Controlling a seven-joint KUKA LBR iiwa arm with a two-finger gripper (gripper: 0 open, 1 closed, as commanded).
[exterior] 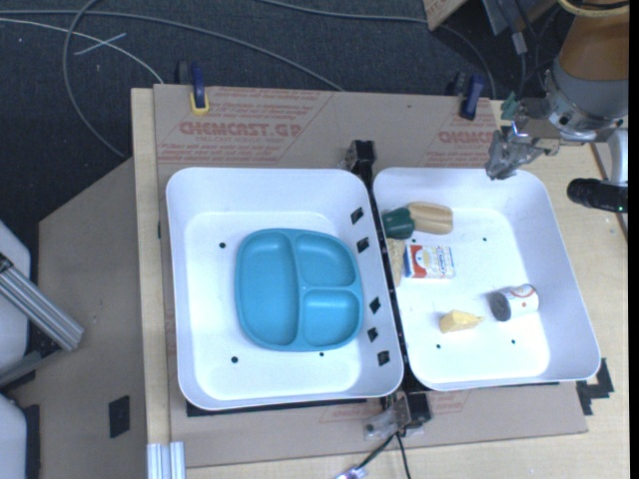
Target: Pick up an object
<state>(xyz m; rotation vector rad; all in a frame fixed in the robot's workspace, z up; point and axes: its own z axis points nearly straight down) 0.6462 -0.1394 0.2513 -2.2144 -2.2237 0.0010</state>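
Bins (200, 218) side by side at centre frame: blue divided plate (298, 289) fills the left one; small pickables scatter right, bottle (419, 219) uppermost. Gripper (502, 165) hovers over that bin's upper rim; jaw state unreadable.

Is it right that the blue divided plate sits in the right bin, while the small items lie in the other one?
Not quite. The camera view shows the blue divided plate in the left bin, not the right one. The small items, such as the yellow wedge and the flat red and white packet, lie in the right bin.
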